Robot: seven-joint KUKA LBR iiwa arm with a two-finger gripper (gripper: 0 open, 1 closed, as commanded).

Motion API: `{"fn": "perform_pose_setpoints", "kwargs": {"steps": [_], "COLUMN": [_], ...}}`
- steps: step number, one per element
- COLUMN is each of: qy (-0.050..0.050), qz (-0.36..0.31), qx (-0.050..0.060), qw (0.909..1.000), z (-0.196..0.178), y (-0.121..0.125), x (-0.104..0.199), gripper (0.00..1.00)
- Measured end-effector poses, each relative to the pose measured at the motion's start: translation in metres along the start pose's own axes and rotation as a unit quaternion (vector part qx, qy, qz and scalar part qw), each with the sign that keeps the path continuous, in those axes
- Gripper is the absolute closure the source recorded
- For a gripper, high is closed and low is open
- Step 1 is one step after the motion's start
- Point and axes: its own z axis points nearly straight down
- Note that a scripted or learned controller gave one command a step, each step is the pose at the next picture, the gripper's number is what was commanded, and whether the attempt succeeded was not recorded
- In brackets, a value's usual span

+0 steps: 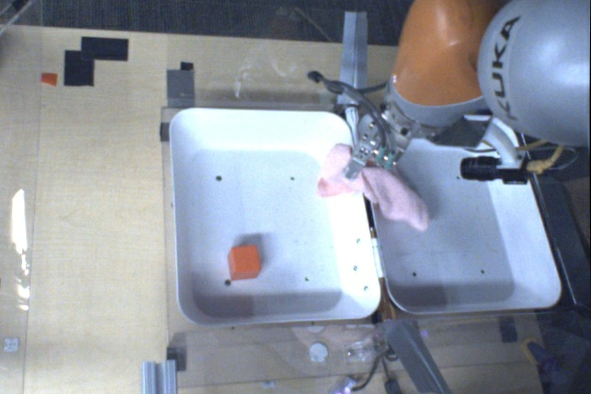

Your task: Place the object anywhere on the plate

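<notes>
Now | hand [360, 163] clamped on pink cloth [388, 191] | cloth draped across rim between both bins [277, 120]

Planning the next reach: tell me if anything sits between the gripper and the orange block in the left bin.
Nothing visible does. The gripper is above the pink cloth draped across the divide between the bins; the orange block lies alone toward the near-left of the left bin, with bare white floor between them.
</notes>
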Motion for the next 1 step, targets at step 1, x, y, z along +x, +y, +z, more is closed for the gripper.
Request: {"fn": "perform_pose_setpoints", "kwargs": {"steps": [1], "qy": [0.000], "qz": [-0.198], "qx": [-0.001], "qw": [0.9802], "z": [0.0071], "y": [0.0163], "x": [0.0433], "gripper": [1.00]}}
